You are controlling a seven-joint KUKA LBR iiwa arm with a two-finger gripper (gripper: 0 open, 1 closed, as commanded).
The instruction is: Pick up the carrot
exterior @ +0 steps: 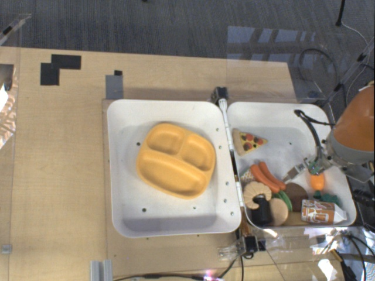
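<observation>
Two shallow white bins sit side by side on the pale wooden tabletop (pixel 70 174). The left bin (pixel 126 215) holds one thing: a yellow divided plate (pixel 176 160), smooth moulded plastic with rounded corners and three compartments, lying at a slant.

The right bin (pixel 281 127) is the busy one. A flat triangular pizza slice (pixel 249 141) lies near its upper left. Lower down, a heap crowds the front edge: two glossy orange-red sausages (pixel 268 176) side by side, a tan cookie-like disc (pixel 255 192), a dark rounded piece (pixel 262 212), something green (pixel 285 199), and a small brown and orange carton (pixel 317 211) on its side.

The carrot (pixel 317 181), orange with a green top, stands by the right wall just above the carton. The pincer (pixel 314 166) sits right at its green top; whether it is spread or pinching, I cannot tell.
</observation>
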